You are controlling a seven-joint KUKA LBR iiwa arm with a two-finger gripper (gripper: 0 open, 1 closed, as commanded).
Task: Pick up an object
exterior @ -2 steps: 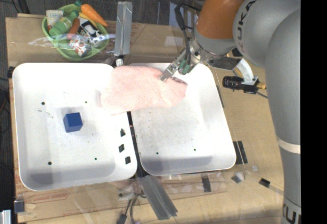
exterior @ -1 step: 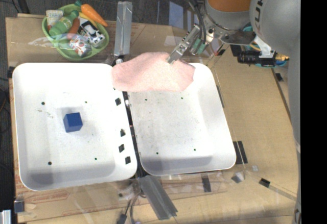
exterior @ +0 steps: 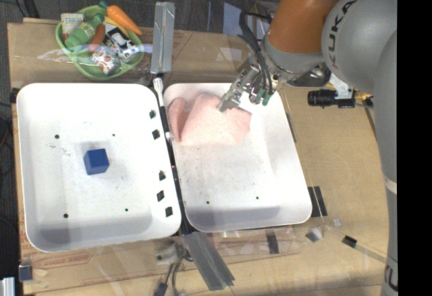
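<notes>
Pink cloth (exterior: 206, 121) against bin's (exterior: 283, 207) far edge

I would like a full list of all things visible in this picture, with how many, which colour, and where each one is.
cube: 1, blue, in the left bin, left of its middle
cloth: 1, pink, crumpled, at the far side of the right bin
bins: 2, white, shallow, side by side on the bench
bowl: 1, green, beyond the left bin, with an orange carrot and other small items too mixed to identify
arm: 1, grey with orange band, reaching in from the right
gripper: 1, at the upper right edge of the cloth
</notes>
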